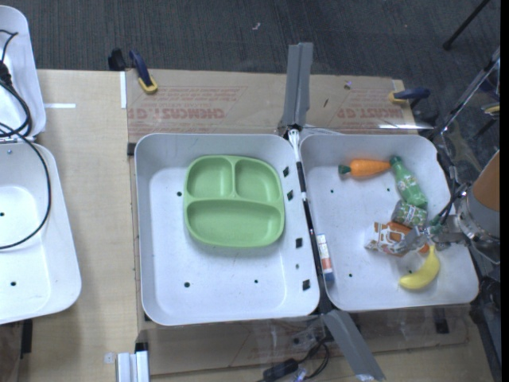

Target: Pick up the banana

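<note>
Banana (421, 271): yellow, curved, lying flat near the front right corner of the right bin (350, 289). Likely light, fairly firm, with smooth skin that could slip; probably a toy, though that is only a guess. Best taken across the thick middle of the curve, not at the tapered ends.

Gripper (430, 238): low over the right bin, just above the banana's upper end; how its jaws stand cannot be told, and nothing is seen held.

Neighbours: crumpled snack packet (390, 237) touching or nearly touching the gripper; green bottle (409, 188) behind it; carrot (364, 168) near the back wall.

Left bin (159, 277): holds a green divided plate (234, 201).

Surface: white plastic bin floor, smooth. Room: tight; the bin wall is close on the banana's right and front.
</note>
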